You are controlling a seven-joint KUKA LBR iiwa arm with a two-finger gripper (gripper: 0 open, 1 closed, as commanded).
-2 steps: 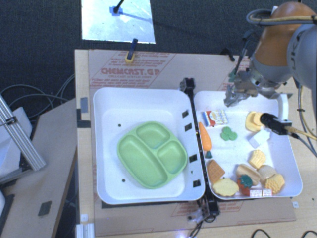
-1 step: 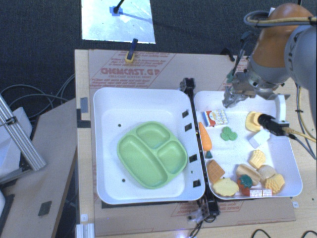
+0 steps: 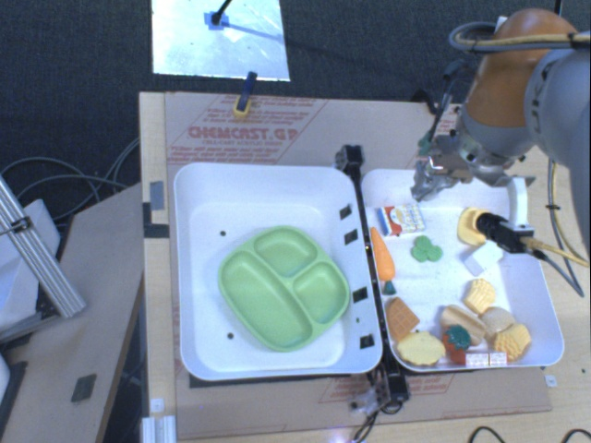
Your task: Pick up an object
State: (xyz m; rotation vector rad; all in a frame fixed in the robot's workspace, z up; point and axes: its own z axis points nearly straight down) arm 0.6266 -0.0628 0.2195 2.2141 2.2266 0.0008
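My gripper point(image 3: 430, 183) hangs over the far left corner of the right bin point(image 3: 540, 289), just above a small red and white box point(image 3: 403, 219). An orange carrot point(image 3: 381, 255) lies along the bin's left wall, and a green piece point(image 3: 426, 248) sits near the middle. To the right are a yellow piece point(image 3: 472, 224) and a white block point(image 3: 475, 262). Several toy foods crowd the near edge, among them a toast slice point(image 3: 401, 317) and a yellow round piece point(image 3: 421, 348). I see nothing in the gripper.
The left bin point(image 3: 208, 201) holds a green divided plate point(image 3: 283, 286). A black divider with clips point(image 3: 355, 220) runs between the bins. The grey arm with its orange band point(image 3: 517, 72) fills the upper right, with cables trailing right.
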